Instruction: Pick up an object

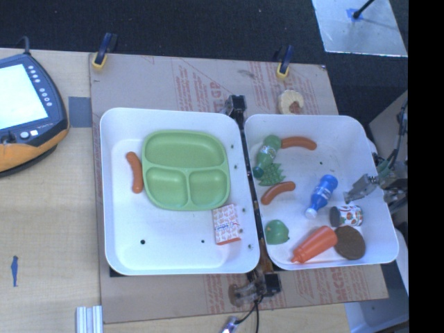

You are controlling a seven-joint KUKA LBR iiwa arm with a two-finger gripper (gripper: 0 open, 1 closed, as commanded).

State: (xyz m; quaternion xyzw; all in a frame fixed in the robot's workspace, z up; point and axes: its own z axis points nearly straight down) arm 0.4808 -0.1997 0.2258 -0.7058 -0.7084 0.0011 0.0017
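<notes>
Small can sits between blue bottle and brown disc.

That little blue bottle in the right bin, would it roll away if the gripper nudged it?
Probably. The blue bottle lies on its side and looks round, so a sideways push would likely roll it. It looks small and light, so it may skid on the smooth white bin floor too.
</notes>
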